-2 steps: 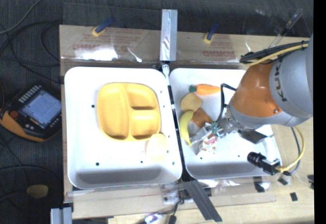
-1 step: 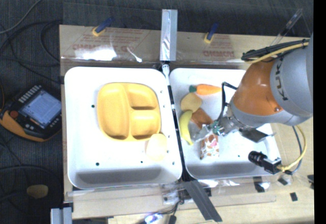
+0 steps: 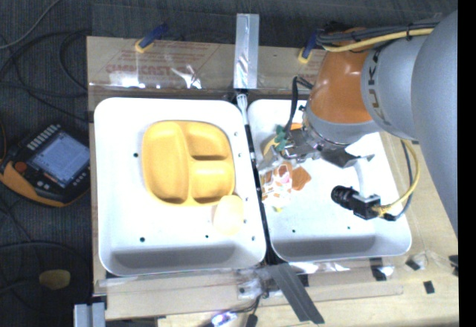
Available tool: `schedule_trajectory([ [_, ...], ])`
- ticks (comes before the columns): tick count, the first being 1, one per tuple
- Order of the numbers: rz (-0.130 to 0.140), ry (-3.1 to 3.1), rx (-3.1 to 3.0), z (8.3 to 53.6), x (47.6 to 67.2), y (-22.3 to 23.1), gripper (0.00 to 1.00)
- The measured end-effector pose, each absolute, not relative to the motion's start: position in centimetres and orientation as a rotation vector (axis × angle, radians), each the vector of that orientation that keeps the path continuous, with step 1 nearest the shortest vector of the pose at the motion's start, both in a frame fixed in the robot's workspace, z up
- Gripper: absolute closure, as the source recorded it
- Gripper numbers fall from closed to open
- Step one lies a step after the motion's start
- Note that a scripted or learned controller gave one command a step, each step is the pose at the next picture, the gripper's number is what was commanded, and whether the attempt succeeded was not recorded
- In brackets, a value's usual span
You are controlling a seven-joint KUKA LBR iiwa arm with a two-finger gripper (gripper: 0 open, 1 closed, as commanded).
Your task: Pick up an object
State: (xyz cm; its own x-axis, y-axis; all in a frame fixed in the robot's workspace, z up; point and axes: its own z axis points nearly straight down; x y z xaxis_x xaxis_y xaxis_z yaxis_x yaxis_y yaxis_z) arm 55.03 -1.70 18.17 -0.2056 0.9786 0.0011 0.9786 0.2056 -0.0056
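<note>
In the right bin [image 3: 387, 244], the arm's orange-banded wrist [image 3: 338, 91] hangs over the bin's left half. My gripper [image 3: 291, 146] sits under the wrist, low over a small pile of objects. A white piece with an orange pattern [image 3: 277, 183] lies just below it, next to a brown-orange piece [image 3: 300, 179]. A small green object [image 3: 281, 141] shows at the gripper's left side, right against it. The wrist hides whatever lies directly beneath it.
The left bin [image 3: 119, 244] holds a yellow divided tray [image 3: 186, 162] and a pale cream round object [image 3: 228, 214] at the tray's lower right corner. A black connector on a yellow cable [image 3: 357, 201] hangs off the arm over the right bin. A pendant [image 3: 52, 162] lies on the floor at left.
</note>
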Motion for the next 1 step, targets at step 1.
schedule_trajectory([
  [1, 0.010, -2.057, -2.370, 18.20, 53.03, -0.36, 1.00],
])
